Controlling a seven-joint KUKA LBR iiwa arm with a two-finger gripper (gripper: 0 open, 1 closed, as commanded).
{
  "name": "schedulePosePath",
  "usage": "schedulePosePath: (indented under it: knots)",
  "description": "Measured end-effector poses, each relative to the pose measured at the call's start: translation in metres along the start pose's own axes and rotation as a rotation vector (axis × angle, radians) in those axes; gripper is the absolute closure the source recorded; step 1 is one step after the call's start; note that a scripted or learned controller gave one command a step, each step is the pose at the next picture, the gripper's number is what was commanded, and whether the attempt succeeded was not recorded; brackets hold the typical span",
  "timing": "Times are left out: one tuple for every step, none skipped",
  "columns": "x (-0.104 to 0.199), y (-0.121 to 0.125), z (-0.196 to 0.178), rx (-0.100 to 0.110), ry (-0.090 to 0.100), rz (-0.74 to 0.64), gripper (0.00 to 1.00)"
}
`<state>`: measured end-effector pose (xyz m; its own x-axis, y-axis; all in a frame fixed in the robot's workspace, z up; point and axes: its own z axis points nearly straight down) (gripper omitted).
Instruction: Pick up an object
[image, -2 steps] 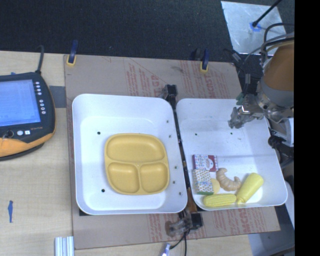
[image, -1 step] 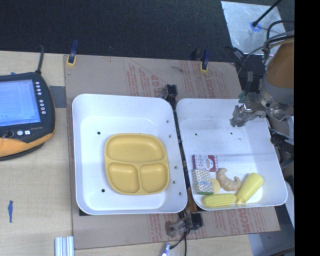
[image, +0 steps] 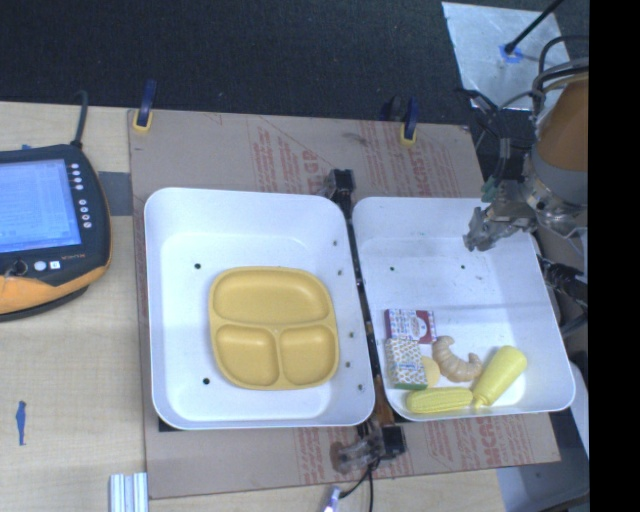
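Small objects lie along the near edge of the right bin (image: 440, 260): a red and white packet (image: 409, 324), a green and white packet (image: 405, 361), a tan ginger-like piece (image: 455, 362), and two yellow corn cobs (image: 498, 376) (image: 440, 402). The gripper (image: 480, 234) hangs over the far right part of this bin, well behind the objects, with nothing visible between its fingers. The orange band of the arm (image: 566, 125) shows at the right edge.
The left bin (image: 180, 240) holds a yellow divided plate (image: 272, 327). A tablet-like pendant (image: 45, 225) lies on the bench at far left. Clamps (image: 403, 118) hold the cardboard at the back.
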<state>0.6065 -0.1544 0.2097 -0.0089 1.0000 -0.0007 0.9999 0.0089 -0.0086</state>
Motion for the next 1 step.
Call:
schedulePosePath:
  knots:
    - [-0.0229,-0.0695,0.0015,-0.005,-0.001,0.005,1.00]
